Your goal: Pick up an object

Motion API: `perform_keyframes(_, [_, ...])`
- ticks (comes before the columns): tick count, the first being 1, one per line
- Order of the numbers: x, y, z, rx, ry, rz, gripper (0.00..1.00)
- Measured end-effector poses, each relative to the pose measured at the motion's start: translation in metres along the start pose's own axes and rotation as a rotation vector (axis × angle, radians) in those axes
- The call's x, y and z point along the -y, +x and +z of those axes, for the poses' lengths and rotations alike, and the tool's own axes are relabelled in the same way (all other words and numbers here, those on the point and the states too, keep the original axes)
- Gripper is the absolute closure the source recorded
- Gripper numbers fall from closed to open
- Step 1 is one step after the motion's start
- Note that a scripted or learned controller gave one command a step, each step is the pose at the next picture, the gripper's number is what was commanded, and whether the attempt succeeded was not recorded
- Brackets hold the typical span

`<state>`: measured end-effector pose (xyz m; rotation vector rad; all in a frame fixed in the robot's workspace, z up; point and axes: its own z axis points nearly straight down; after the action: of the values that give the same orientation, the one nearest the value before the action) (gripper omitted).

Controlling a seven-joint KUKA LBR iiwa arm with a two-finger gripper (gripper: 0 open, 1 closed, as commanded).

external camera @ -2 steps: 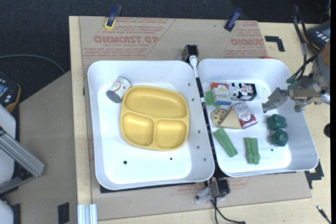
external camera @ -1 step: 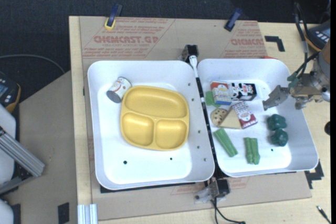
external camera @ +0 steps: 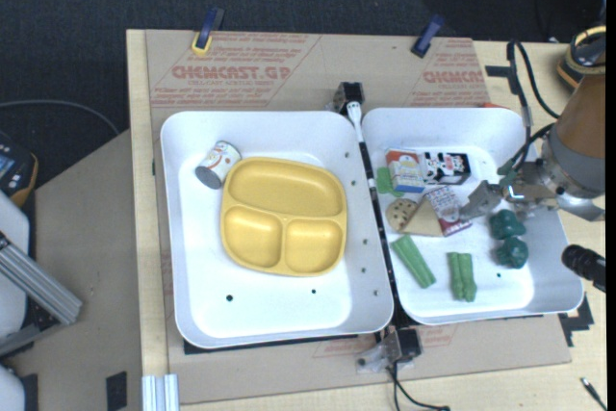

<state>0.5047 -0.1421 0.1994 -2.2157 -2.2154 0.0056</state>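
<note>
The right bin [external camera: 481,122] holds several small items. My gripper [external camera: 478,200] reaches in from the right and hangs low over its middle, just right of a red-and-white packet [external camera: 447,209]. A tan wedge [external camera: 420,220] and a speckled cookie [external camera: 401,211] lie left of the packet. Behind them are a white carton [external camera: 406,168], a black-and-white box [external camera: 447,166] and a small green block [external camera: 385,180]. Two dark green lumps [external camera: 508,240] sit just below the gripper's wrist. Two green bean pods [external camera: 414,261] [external camera: 462,275] lie near the front.
The left bin [external camera: 192,284] holds a yellow divided plate [external camera: 284,214] and a small tipped can [external camera: 216,165] at its back left. A black divider strip [external camera: 368,192] runs between the bins. Cables [external camera: 525,82] trail at the right behind the arm.
</note>
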Motion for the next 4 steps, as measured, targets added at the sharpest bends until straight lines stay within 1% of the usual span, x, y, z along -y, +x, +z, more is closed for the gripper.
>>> perform_keyframes(1, [-0.004,0.001,0.063,0.0,0.0,0.0,0.0])
perform_keyframes(2, [-0.003,0.002,0.117,0.0,-0.001,0.0,0.0])
perform_keyframes(3, [-0.005,0.001,0.103,0.003,-0.01,0.002,1.0])
perform_keyframes(4, [-0.007,0.007,0.059,0.006,-0.015,-0.001,1.0])
